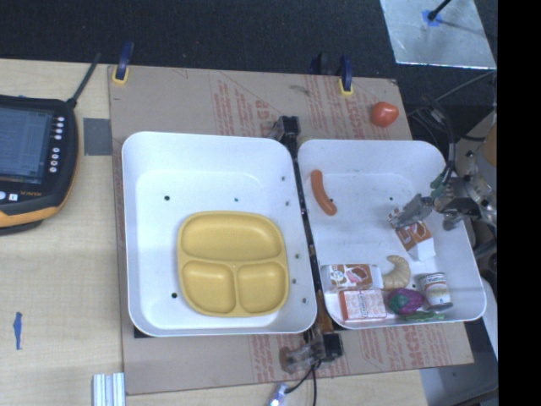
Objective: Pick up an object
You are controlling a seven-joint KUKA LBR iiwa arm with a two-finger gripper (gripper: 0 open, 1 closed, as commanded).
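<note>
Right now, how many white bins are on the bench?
2. The shallow white bin on the left holds a yellow divided tray; the shallow white bin on the right holds small food items.

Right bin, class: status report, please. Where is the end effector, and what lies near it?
End effector low over right bin, nothing seen gripped. Small packet just beneath it. Sausage apart, to the left.
</note>
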